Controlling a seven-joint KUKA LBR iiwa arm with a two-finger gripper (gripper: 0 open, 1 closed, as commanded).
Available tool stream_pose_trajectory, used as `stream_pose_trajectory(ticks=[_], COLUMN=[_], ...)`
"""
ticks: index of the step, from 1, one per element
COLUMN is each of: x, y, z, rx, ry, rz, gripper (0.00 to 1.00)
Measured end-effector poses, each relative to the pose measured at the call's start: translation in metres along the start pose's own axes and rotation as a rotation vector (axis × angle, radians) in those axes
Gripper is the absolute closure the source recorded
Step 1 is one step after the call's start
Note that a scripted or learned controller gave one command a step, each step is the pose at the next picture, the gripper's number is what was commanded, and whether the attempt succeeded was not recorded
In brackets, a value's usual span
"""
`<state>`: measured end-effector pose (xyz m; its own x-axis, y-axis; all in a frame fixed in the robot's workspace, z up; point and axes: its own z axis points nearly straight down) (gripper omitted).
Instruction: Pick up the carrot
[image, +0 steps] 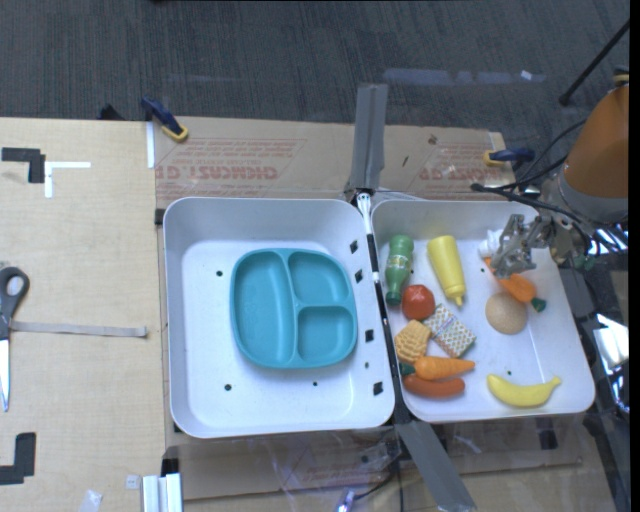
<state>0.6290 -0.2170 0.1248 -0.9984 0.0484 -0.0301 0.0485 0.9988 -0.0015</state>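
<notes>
We see two carrots in the right bin (575, 345): one carrot (444, 367) lies near its front edge, orange, green-tipped; another (520, 290) sits just beside the fingers (508, 262); their state we cannot tell.

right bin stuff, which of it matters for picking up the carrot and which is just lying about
For the job:
orange toy carrot with green tip
two-finger gripper, above that carrot

Lying about:
second orange carrot
yellow plastic banana
green bottle
yellow bottle
red tomato
teal divided plate, left bin
</notes>
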Motion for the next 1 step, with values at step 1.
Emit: stream_pose_trajectory(ticks=[1], x=[0.0558], y=[0.0034], z=[0.0228], rx=[-0.005], ry=[0.012], rz=[-0.362], gripper=[1.0])
